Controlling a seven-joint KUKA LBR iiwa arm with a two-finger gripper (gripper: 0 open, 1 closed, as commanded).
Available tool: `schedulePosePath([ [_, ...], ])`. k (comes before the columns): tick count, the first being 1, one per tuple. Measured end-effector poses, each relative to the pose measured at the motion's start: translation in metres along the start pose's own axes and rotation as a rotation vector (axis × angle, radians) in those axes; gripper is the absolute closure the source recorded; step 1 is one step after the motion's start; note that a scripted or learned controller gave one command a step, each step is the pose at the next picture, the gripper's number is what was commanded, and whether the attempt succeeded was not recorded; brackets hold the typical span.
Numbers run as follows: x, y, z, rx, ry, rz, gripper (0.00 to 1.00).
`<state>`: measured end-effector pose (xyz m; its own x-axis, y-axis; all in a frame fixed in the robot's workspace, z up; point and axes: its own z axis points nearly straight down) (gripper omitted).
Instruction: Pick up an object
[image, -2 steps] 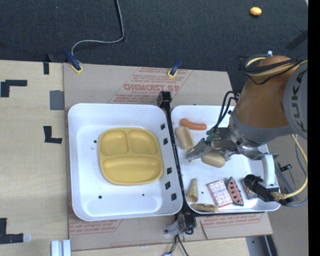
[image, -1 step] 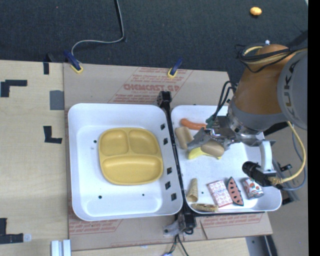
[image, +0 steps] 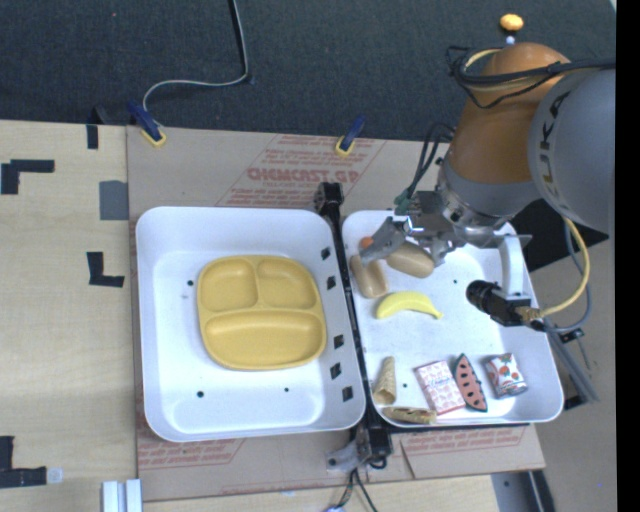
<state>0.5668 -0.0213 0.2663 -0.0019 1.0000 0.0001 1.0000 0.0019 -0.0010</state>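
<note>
On cardboard-covered bench (image: 250, 170), two bins (image: 160, 330).

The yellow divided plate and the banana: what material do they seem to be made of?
Yellow divided plate: probably moulded plastic, matte, with an even colour and soft rounded ridges. Banana: likely a plastic toy, smooth and uniformly yellow with no blemishes.

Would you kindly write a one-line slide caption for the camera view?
KUKA arm's gripper over the right bin of toy food, near a banana; yellow divided tray in the left bin.
</note>
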Motion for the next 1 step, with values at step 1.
schedulePosePath([
  [1, 0.0439, -0.0122, -0.0008, 0.001, 0.0, 0.0, 1.0],
])
